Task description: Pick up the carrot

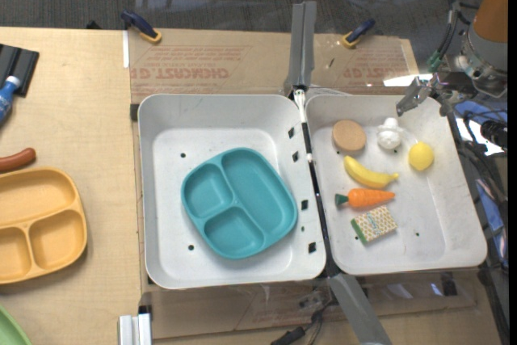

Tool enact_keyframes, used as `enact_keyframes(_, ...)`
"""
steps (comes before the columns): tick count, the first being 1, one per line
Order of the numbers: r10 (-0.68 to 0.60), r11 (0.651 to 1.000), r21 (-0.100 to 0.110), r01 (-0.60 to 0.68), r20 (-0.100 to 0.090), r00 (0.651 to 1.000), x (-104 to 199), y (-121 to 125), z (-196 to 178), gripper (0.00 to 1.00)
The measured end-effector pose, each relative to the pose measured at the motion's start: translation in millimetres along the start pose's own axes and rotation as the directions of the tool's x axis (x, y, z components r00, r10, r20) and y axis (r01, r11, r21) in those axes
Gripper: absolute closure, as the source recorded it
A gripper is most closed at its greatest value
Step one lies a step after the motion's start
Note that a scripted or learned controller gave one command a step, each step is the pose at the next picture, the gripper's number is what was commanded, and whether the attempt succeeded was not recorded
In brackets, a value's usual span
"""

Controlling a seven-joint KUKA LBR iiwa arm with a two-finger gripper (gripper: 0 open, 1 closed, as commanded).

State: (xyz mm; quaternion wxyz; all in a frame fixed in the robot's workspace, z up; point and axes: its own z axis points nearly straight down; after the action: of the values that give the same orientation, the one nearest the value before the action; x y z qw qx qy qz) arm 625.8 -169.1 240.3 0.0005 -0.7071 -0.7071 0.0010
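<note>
Small orange toy carrot point(367, 197) with green top, lying in the right shallow white bin point(452, 242), long axis near level, tip pointing right. Just above, almost touching: yellow banana point(368, 172); just below: patterned cracker packet point(375, 225). Gripper point(414, 98) at the bin's upper right rim, well apart, up-right of the carrot; fingers' spread impossible to tell.

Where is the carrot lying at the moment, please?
The carrot lies in the right bin, just below the banana and above the small patterned packet.
</note>
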Motion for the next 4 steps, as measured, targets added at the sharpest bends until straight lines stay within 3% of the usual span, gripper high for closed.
enact_keyframes(1,-0.256,0.967,-0.001,0.256,0.000,0.967,59,-50,148,0.00)
enact_keyframes(2,-0.135,0.991,-0.001,0.135,-0.001,0.991,63,-104,149,0.00)
enact_keyframes(3,-0.465,0.885,-0.001,0.465,-0.001,0.885,58,-148,149,0.00)
enact_keyframes(4,-0.465,0.885,-0.002,0.465,-0.001,0.885,58,-148,149,0.00)
